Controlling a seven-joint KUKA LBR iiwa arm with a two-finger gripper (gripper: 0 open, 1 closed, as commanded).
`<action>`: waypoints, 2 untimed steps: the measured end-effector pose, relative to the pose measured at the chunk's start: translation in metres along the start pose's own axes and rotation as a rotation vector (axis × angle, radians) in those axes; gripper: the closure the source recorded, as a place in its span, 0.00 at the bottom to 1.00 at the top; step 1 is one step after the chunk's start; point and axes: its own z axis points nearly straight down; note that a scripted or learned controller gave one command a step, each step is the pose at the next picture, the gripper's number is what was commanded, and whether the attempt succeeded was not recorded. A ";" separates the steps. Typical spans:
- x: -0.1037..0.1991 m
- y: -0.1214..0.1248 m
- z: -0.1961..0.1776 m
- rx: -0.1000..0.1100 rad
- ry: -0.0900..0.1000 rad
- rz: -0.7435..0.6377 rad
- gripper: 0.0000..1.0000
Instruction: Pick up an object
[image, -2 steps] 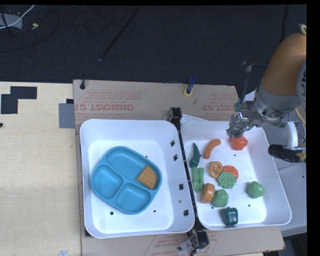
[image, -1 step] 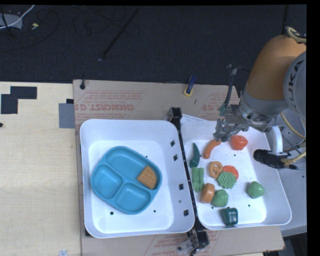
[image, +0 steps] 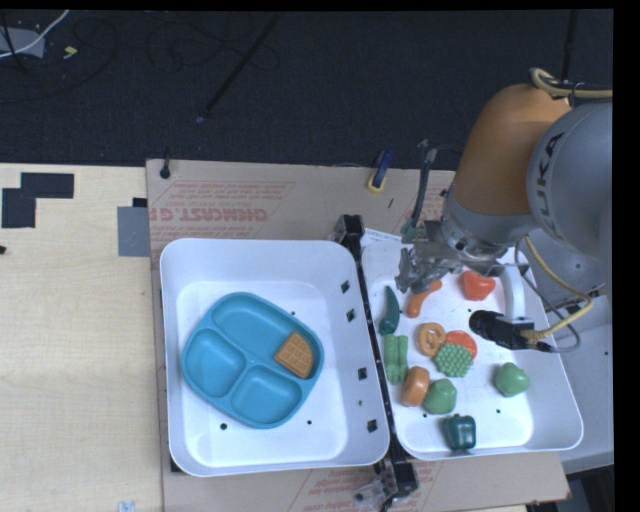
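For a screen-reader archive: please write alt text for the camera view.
A grey arm's gripper hangs low over the right bin, which is crowded with toy foods. The left bin holds a blue divided plate carrying a small waffle.

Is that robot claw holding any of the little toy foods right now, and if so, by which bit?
It cannot be told. The gripper sits low in the right bin, right above an orange carrot, but the view hides whether it grips it.
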 end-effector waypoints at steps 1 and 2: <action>0.032 -0.016 -0.003 0.000 0.000 0.001 1.00; 0.034 0.003 -0.007 -0.003 -0.001 0.002 1.00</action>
